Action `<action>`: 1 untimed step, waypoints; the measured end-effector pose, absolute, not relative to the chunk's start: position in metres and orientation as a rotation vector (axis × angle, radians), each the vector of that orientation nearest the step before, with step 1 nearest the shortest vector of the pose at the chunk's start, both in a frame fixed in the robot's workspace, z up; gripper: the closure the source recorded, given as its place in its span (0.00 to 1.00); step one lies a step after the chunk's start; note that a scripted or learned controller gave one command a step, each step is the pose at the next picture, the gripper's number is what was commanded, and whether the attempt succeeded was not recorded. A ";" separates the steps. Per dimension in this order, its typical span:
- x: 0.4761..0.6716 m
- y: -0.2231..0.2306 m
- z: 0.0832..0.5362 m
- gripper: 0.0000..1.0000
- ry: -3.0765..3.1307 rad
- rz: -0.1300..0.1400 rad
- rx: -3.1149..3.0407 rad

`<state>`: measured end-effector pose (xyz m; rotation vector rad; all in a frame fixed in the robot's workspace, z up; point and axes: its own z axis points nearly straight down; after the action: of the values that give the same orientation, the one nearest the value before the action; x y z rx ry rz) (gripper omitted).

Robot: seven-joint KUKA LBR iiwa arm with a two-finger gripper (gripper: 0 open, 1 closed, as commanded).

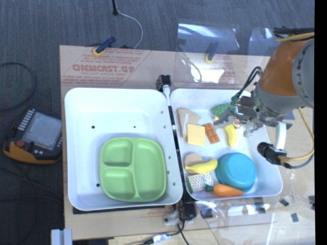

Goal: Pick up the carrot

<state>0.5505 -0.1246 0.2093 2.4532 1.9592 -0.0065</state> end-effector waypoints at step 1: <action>0.511 -0.120 0.123 0.00 2.068 0.024 2.335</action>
<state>0.5111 -0.1202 0.1226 2.3350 2.0683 0.0240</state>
